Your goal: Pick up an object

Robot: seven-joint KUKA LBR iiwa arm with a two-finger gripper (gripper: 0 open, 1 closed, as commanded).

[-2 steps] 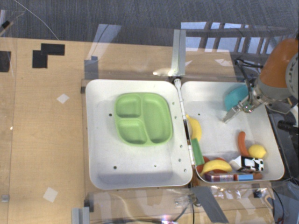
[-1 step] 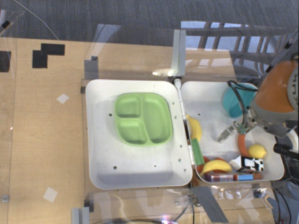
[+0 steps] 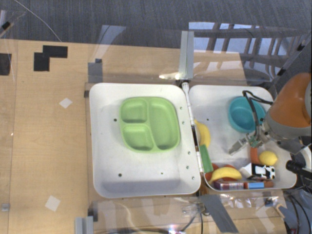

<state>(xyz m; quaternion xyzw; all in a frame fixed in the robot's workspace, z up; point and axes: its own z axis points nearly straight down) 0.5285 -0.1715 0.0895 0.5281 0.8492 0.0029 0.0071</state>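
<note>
The pincer (image 3: 242, 144), fingers spread and holding nothing, sits low in the right bin (image 3: 214, 106) at the frame's right. Just beside it lie a smooth yellow lemon (image 3: 268, 157) and an orange carrot (image 3: 254, 154) (partly hidden). A glossy teal bowl (image 3: 242, 114) sits above.

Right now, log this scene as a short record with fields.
left bin: green divided plate
right bin: teal bowl, lemon, banana, marker, green stick
tool: low over right bin, between bowl and lemon, open
held: nothing seen between fingers
arm: enters from right
</note>
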